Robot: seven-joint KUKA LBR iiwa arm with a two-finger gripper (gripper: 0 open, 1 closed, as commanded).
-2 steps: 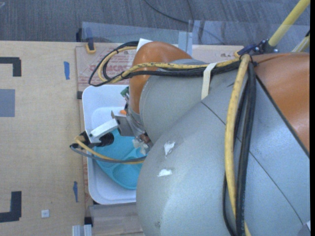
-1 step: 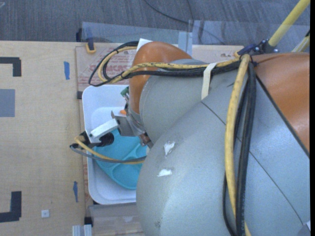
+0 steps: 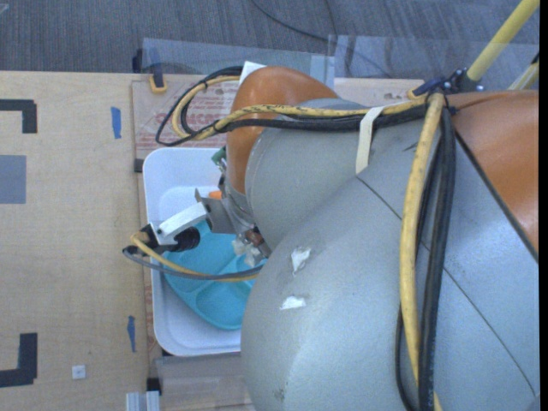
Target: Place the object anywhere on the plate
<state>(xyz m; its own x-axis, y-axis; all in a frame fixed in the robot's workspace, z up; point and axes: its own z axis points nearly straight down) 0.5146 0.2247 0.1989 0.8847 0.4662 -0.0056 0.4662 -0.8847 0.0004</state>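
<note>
A smooth blue plastic plate (image 3: 214, 294) lies in the shallow white bin (image 3: 158, 195) directly beneath the tool (image 3: 244, 238); whether the tool is spread or pressed together cannot be told.

Blue plate (image 3: 214, 294), white bin (image 3: 163, 178)

Bulky grey arm (image 3: 360, 255) with orange band (image 3: 274, 101), yellow and black cables (image 3: 417, 229), white tape strip (image 3: 368, 139).
</note>
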